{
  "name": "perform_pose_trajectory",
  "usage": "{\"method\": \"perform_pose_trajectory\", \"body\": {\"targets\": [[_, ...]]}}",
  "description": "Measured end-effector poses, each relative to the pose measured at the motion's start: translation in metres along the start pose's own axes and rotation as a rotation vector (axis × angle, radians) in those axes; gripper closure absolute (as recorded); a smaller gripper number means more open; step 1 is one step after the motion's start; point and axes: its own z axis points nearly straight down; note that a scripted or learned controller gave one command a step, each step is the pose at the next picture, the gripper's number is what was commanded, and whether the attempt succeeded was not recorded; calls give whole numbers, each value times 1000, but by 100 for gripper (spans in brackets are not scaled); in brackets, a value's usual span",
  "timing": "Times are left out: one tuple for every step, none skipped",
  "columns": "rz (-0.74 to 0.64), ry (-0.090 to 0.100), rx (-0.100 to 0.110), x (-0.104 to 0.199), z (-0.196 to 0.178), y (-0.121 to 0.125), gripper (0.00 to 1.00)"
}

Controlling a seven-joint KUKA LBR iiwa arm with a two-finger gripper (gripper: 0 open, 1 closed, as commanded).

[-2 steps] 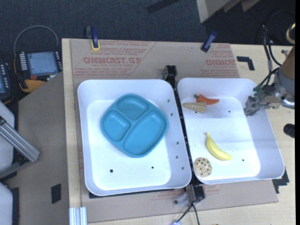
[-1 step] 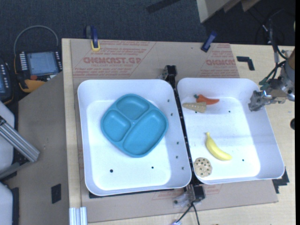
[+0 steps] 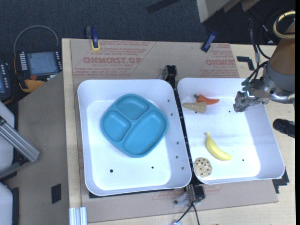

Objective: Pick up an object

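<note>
A view from above and at a slant shows a bench covered in brown board (image 3: 140, 55), with two shallow white bins set side by side on it. The left bin (image 3: 93, 172) holds a blue plate (image 3: 134, 124) with three compartments, lying flat near the middle of the bin. A black clip (image 3: 169, 72) sits at the top of the seam where the two bins meet. The right bin (image 3: 262, 168) holds four small things. Near its upper left corner lies a tan wedge-shaped piece (image 3: 195, 107), and just beside it, slightly higher and to the right, lies an orange carrot (image 3: 207, 99); the two look close to touching. Lower down, near the middle of this bin, a yellow banana (image 3: 217, 148) lies at a slant. Just below and to the left of the banana, against the bin's lower left corner, lies a round speckled cookie (image 3: 202, 166). The grey arm (image 3: 281, 74) reaches in from the right, and its gripper (image 3: 241, 102) hangs over the upper right part of the right bin, well apart from the banana and to the right of the carrot. Nothing can be seen in its grasp, and whether it stands open or closed cannot be told from here.
</note>
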Motion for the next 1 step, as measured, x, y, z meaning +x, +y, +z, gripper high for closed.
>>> {"method": "perform_pose_trajectory", "body": {"targets": [[-1,1,1,50,6,1,100]]}}
